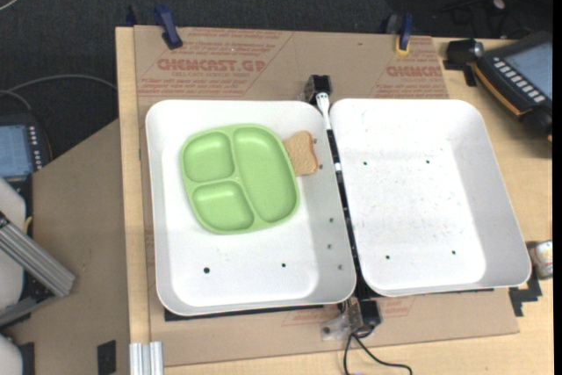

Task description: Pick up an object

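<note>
A light green plate [239,178] with three compartments lies in the left white bin [241,277], toward its back half. A small tan piece shaped like a slice of toast [302,153] rests against the plate's right rim, close to the bin's right wall. The right white bin [426,198] sits alongside, its floor speckled with small dark marks.
The bins stand on a brown cardboard sheet [219,61] clamped to the bench by blue clips [167,26]. A black and orange handheld device [514,75] lies at the far right. Cables [360,338] run out at the front between the bins.
</note>
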Action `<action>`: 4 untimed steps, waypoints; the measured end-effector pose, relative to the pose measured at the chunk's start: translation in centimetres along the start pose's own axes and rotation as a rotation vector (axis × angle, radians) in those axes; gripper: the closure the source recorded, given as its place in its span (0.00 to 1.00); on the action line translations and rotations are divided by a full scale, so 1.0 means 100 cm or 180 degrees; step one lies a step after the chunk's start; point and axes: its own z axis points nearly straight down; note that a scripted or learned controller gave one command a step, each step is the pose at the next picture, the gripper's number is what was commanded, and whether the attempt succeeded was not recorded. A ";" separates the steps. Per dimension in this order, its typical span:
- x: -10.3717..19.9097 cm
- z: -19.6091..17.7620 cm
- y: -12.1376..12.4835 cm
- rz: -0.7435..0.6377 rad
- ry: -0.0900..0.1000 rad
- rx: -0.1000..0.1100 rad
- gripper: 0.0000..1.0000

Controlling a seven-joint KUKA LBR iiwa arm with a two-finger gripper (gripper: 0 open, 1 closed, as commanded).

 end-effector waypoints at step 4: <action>0.266 0.108 -0.075 -0.0020 0.0033 0.0056 1.00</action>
